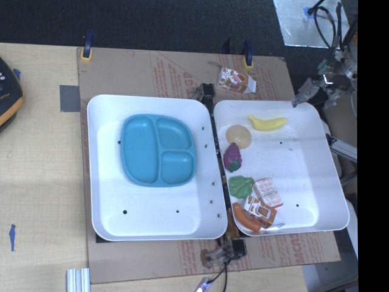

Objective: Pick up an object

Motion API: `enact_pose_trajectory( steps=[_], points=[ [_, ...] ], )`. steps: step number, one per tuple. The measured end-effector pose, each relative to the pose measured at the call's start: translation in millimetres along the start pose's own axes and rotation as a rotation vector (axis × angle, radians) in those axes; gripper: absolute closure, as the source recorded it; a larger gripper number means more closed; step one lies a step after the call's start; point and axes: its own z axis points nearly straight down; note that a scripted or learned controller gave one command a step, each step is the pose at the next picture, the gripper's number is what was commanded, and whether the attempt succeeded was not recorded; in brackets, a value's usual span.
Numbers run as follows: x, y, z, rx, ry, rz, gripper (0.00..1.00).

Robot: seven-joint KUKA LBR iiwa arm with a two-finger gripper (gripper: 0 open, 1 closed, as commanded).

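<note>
The right bin (304,163) holds a yellow banana (267,123), a tan round piece (239,136), a purple piece (232,157), a green leafy piece (240,186), two red-and-white packets (262,201) and an orange sausage-like piece (245,219). Most of them lie along the bin's left side. My gripper (319,87) hovers at the bin's far right corner, above and to the right of the banana, apart from every object. Nothing shows in its grasp.
The left bin (109,212) carries a blue divided plate (158,149). Another red-and-white packet (236,80) lies on the cardboard behind the right bin. A black-and-yellow device (7,93) sits at the left edge of the bench. Cables hang at the top right.
</note>
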Motion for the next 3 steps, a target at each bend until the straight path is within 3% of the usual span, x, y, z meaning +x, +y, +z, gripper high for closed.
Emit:
enact_pose_trajectory(
  steps=[1,2,3],
  points=[
    [23,-55,105,0.006,0.001,0.0,0.0],
    [80,-10,129,0.003,0.0,-0.003,0.0],
    [37,-1,149,0.003,0.001,0.001,0.0]
  ],
)
